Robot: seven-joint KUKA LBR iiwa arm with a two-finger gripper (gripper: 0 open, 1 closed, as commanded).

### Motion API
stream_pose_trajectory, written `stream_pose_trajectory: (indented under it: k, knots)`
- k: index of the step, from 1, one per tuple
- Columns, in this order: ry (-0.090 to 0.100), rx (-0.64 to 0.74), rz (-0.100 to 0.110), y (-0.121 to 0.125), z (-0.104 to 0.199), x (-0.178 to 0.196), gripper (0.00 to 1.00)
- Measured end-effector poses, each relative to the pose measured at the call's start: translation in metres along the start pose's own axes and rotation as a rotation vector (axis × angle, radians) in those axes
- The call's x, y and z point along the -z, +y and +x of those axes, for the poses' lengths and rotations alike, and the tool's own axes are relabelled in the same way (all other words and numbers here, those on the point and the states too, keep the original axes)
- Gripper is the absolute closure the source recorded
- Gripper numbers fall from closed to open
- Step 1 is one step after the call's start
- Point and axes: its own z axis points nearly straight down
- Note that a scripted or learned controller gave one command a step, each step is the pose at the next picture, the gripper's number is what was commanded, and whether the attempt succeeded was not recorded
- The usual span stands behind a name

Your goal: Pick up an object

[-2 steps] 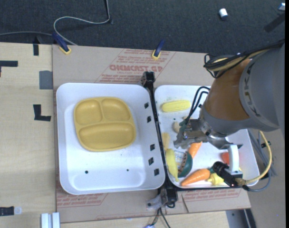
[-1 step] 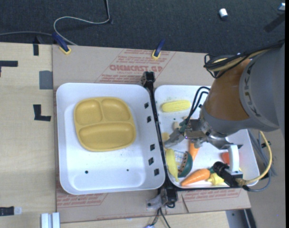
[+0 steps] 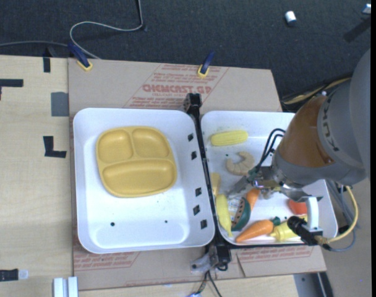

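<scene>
My tool [image 3: 257,187] hovers over the right bin [image 3: 262,121], beside a small carrot [image 3: 252,198]; grip state unclear. Next: descend and grasp.

Arm [image 3: 352,129]: thick, rounded, smooth grey shell (blurred at the frame's edge).
Band [image 3: 305,138]: wide orange-brown ring above the wrist, glossy.
Cable [image 3: 273,142]: thin black loop running alongside the band toward the wrist.
Gripper [image 3: 257,181]: small metallic grey parts with dark fittings, details too small to make out.
</scene>
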Motion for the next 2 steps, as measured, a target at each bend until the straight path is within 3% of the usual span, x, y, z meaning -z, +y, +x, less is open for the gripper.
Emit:
stream_pose_trajectory:
  k: [1,2]
  knots:
    - [0.001,0.000,0.001,0.0000,0.0005,0.0094,1.00]
    - [0.001,0.000,0.001,-0.0001,0.0005,0.0093,0.00]
